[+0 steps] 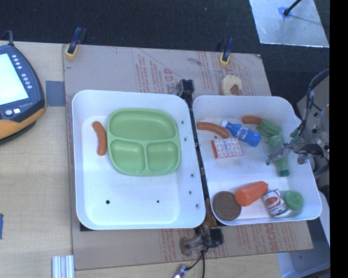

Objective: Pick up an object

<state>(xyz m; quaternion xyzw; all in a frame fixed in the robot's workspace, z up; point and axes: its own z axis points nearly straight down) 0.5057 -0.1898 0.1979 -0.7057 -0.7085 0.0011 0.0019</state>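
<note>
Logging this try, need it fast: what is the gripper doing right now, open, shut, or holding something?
Gripper: cannot be told; it sits at the right bin's right edge.

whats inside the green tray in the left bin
Nothing shows in the green tray: all three compartments look bare. A sausage lies beside it. What's under the tray is covered.

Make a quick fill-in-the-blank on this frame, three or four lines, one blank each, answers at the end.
1. The green divided tray lies in the ____ bin.
2. In the left bin, a sausage lies to the ____ of the tray.
3. The blue bottle lies in the ____ bin.
4. The orange carrot lies between the brown disc and the small ____.

Missing words: left; left; right; can
</note>
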